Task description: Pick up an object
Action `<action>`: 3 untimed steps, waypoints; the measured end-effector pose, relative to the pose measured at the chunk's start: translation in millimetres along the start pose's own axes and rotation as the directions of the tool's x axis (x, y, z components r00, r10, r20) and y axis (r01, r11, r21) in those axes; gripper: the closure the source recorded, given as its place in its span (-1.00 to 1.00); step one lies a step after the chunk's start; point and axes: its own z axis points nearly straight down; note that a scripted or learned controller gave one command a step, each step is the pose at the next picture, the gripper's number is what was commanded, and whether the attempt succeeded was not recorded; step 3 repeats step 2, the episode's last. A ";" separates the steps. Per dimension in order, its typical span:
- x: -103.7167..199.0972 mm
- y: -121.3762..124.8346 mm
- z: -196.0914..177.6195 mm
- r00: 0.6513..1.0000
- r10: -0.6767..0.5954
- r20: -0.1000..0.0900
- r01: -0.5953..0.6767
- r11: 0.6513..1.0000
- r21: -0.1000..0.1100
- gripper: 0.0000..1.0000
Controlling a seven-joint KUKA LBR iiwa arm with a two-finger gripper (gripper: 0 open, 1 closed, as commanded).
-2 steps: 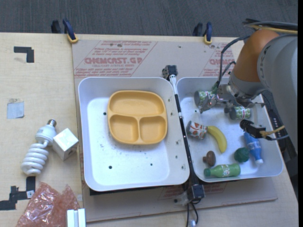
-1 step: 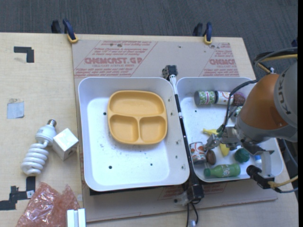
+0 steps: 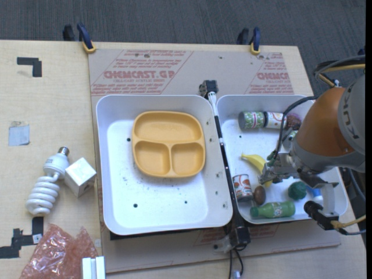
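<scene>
Two shallow white bins sit side by side on the counter (image 3: 52,97), the left bin (image 3: 110,185) holding a yellow divided tray (image 3: 169,143) toward its far side, and the right bin (image 3: 229,106) holding a scatter of small objects. Along the far wall of the right bin lies a green-labelled bottle (image 3: 256,120) on its side. Nearer the middle lies a banana (image 3: 253,161), and just near of it stands a small can (image 3: 242,186) with a brown rounded item (image 3: 259,195) touching its right side. A green bottle (image 3: 273,210) lies on its side along the near wall, and a round green ball (image 3: 297,190) rests just beyond its right end. The arm (image 3: 325,127) reaches in from the right, its orange band over the bin's right half. The gripper (image 3: 274,168) is low in the bin, just right of the banana and just far of the brown item; whether its fingers are spread or pressed together I cannot tell, and nothing is visibly between them. On the counter left of the bins lie a spiral light bulb (image 3: 46,185), a white cube (image 3: 81,175) touching it, and crinkled reddish wrap (image 3: 55,251) at the near edge.
</scene>
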 end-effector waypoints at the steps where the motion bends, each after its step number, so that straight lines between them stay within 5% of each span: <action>1: -0.9 47.2 -88.8 1.000 -0.007 -0.001 0.007 1.000 0.001 1.00; 3: 28.8 59.2 -123.0 1.000 -0.007 -0.001 0.007 1.000 0.002 1.00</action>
